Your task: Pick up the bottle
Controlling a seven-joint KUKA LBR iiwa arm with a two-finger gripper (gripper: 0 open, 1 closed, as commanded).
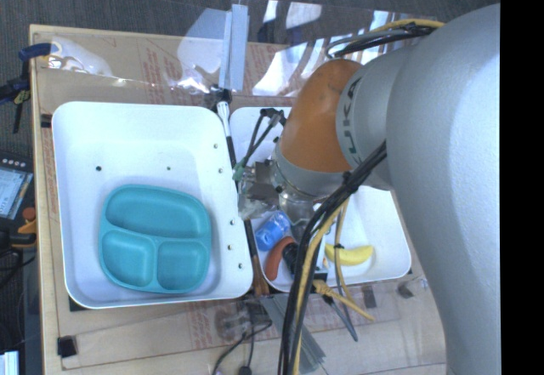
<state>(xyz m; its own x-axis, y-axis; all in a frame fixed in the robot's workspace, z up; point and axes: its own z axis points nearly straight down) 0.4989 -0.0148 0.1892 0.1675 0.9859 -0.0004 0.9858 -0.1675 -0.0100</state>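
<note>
Right now the arm hangs low over the right bin; I cannot tell the hand's state. The bottle, blue-capped, seems near the bin's left wall, beside a banana. Descend straight, clear of that wall.

The scene is lit brightly and evenly from above. Strong glare is seen on the clear panel at the bench's far edge, where pale blue-white reflections are thrown. The left bin is washed almost to pure white, with little surface detail kept. A soft shadow is cast on the right bin beneath the arm. The arm's near surface is rendered large and slightly soft. Mild graininess is noticed in the dark floor
</note>
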